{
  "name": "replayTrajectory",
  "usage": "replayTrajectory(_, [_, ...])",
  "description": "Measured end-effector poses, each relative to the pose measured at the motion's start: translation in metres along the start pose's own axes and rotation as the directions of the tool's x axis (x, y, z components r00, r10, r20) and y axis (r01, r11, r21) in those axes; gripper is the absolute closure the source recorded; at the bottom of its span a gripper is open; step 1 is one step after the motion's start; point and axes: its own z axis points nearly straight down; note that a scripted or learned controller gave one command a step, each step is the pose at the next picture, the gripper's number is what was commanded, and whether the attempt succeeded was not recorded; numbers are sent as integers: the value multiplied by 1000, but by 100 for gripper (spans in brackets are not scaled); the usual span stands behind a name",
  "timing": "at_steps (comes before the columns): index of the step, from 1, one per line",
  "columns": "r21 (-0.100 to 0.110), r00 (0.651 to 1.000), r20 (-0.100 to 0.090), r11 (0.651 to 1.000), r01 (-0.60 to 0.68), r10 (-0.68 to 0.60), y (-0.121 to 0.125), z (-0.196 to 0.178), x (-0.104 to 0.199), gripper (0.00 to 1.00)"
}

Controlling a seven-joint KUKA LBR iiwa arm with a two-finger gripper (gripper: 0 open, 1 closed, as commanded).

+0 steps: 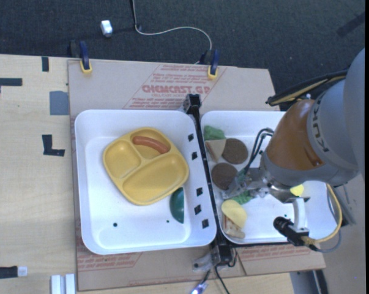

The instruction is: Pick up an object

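Yellow moulded plastic, a three-compartment plate [146, 166], lies in my left bin [86, 182] with a glossy sausage [150, 143] in its top section. The gripper [253, 188] hangs low in the right bin [319, 228], just beside two flat brown discs [229, 162]; its jaws I cannot tell

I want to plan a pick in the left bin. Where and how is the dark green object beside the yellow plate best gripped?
Grip the dark green object across its narrow width near the middle, coming straight down from above. It lies flat and elongated on the left bin floor. Its upper end sits against the yellow plate, so the long sides probably offer more free room.
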Motion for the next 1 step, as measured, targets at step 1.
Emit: replayTrajectory(1, [-11,1000,0,1000,8,-8,20,-96,98,100])
